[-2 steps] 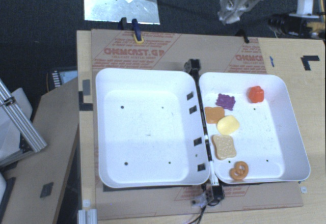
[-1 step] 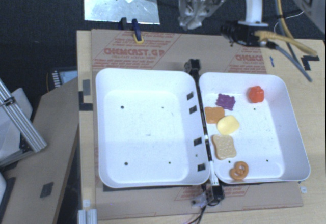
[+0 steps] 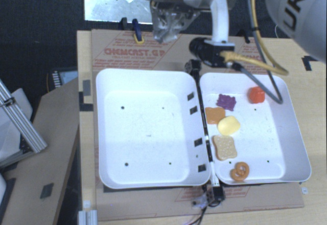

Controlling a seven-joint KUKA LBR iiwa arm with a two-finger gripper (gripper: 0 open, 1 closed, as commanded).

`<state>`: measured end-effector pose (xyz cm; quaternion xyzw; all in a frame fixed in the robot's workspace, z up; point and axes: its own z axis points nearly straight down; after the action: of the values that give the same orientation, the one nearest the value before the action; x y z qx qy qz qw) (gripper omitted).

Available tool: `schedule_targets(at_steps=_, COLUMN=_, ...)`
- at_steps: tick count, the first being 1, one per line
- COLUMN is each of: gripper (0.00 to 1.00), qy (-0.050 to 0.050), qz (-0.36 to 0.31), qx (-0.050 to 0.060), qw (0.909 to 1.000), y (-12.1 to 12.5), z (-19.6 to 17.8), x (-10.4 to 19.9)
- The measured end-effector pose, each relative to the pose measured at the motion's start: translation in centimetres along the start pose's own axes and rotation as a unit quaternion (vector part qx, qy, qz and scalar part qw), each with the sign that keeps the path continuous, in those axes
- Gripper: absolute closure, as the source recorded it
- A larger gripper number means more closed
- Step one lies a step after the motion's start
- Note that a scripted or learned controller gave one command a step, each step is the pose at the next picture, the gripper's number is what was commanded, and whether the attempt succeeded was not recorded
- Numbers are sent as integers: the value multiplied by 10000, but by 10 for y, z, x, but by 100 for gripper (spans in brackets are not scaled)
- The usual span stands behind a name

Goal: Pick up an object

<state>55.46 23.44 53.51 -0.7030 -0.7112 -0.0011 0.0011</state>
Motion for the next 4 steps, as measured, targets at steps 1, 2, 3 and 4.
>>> schedule_targets(at_steps=1, gripper=100, qy=-11, qz=30, qx=-12, qw=10000, y=9, z=0, x=0)
schedule_targets(at_steps=2, gripper=100, qy=-11, qz=29, qx=6, qw=10000, y=-46, z=0, x=0)
schedule_targets(at_steps=3, gripper=0, qy=-8, qz=32, qx=-4, qw=10000, y=-44, z=0, x=0)
schedule_targets(at_steps=4, gripper=100, qy=1, qz=16, qx=-17, qw=10000, y=-44, z=-12, x=1)
